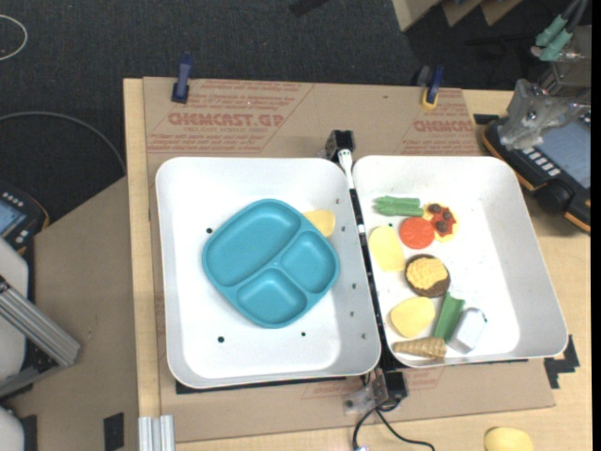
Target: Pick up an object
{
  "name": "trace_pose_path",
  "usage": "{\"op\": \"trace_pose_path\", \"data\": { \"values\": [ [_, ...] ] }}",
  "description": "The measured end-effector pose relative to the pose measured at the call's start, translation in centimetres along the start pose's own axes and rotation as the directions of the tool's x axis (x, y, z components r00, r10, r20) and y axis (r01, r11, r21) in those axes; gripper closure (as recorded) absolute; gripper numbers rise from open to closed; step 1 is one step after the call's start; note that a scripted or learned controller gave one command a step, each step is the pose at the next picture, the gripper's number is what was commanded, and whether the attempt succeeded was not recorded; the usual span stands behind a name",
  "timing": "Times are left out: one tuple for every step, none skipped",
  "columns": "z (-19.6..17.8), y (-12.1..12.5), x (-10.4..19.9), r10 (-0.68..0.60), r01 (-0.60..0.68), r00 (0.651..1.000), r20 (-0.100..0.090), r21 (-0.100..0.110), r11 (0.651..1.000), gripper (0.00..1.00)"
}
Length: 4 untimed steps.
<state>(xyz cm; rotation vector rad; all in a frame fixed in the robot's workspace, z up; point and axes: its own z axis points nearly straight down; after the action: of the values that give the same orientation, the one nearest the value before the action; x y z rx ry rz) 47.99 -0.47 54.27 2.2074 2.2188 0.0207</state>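
— Two white bins sit side by side on the bench. The left bin carries a blue divided tray near its middle, turned so that its long axis runs from the bin's upper left toward its lower right; a pale yellow piece pokes out from under the tray's upper right edge, near the bin's right wall.

— And the things to pick?

— They crowd the left half of the right bin, probably because they were tipped in together. Near the top edge a green bean piece lies crosswise; below it are a red tomato slice, a small red-and-dark piece touching it, a pale yellow oval, a round brown cookie and a yellow lemon-like piece. A green stick points from the lower edge up and slightly right, its long axis nearly upright. A cone lies along the bottom edge.

— The gripper?

— Its state cannot be told here. The pick has, in all likelihood, not begun.
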Motion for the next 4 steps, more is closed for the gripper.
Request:
{"op": "trace_pose_path", "data": {
  "values": [
    [7.8,-0.3,-3.9,0.009,-0.009,1.000,0.002,0.025,1.000,1.00],
    [16.3,-0.5,-11.6,0.014,-0.014,1.000,0.002,0.026,1.000,1.00],
    [11.7,0.1,-1.8,-0.006,0.006,1.000,-0.001,0.010,1.000,1.00],
    [16.9,-0.5,-8.6,0.013,-0.013,1.000,0.002,0.023,1.000,1.00]
  ]
}}
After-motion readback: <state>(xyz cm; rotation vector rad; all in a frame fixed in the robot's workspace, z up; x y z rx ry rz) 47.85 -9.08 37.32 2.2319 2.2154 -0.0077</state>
